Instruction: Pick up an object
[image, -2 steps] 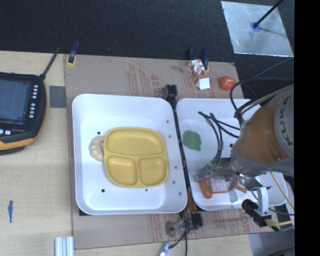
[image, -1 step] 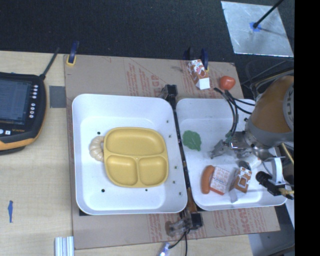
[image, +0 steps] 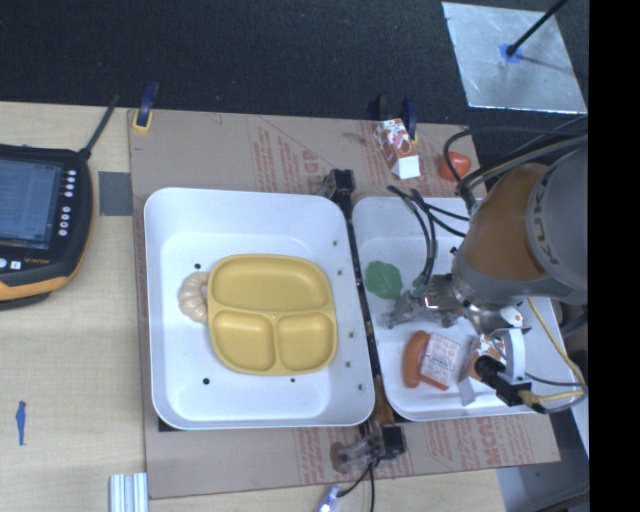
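Meanwhile: gripper low in right bin | jaw state cannot be told | best centred over red-and-white packet before closing

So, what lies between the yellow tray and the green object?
In the camera view, bare white floor of the left bin, then the two bins' adjoining rims, lie between the yellow tray and the green object in the right bin.

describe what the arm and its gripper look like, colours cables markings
The arm is bulky and rounded, grey, with a wide orange band above the wrist and part of some dark lettering on the grey shell. Black cables loop from the wrist over the right bin. The gripper is a cluster of grey metal parts; a white piece with a yellow wire sits beside it.
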